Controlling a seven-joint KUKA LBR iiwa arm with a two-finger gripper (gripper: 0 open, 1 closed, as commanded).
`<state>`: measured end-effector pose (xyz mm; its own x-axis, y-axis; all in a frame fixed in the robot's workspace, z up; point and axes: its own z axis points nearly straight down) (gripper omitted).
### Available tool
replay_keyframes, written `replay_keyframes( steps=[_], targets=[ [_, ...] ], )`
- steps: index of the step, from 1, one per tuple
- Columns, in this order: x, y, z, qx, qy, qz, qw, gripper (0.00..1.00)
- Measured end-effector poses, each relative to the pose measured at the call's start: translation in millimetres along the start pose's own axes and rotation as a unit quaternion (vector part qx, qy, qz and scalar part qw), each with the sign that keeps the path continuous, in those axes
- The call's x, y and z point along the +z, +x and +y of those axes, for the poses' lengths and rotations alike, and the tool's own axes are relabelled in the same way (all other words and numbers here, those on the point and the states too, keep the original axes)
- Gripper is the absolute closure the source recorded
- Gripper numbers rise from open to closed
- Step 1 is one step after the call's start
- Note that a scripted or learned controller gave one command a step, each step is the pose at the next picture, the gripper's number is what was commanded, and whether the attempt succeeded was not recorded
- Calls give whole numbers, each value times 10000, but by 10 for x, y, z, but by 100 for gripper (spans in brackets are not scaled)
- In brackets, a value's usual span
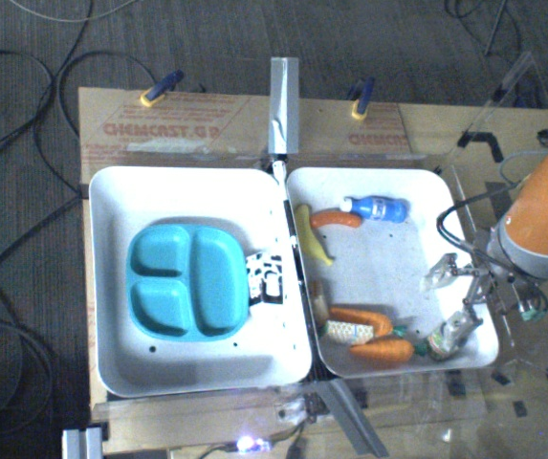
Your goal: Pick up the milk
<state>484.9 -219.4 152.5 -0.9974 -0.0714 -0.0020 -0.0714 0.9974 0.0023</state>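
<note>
Gripper (452, 303) — 2 fingers spread, holding nothing | milk (266, 277) — boxy black-and-white carton beside blue tray (189, 279)

The two bins (111, 256) look like smooth white plastic with a soft shine, and the blue tray (189, 280) in the left one is matt plastic. The bench top (207, 127) looks like brown cardboard or rough board, and the floor (63, 27) under it is dark woven carpet. The gripper (457, 299) has shiny clear and metal parts.
</note>
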Motion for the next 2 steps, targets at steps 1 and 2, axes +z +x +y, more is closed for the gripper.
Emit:
replay_keyframes(
  steps=[1, 2],
  targets=[
    [0, 0, 0, 0, 0, 0, 10000, 0],
    [179, -135, 163, 513, -2, 5, 9987, 0]
  ],
)
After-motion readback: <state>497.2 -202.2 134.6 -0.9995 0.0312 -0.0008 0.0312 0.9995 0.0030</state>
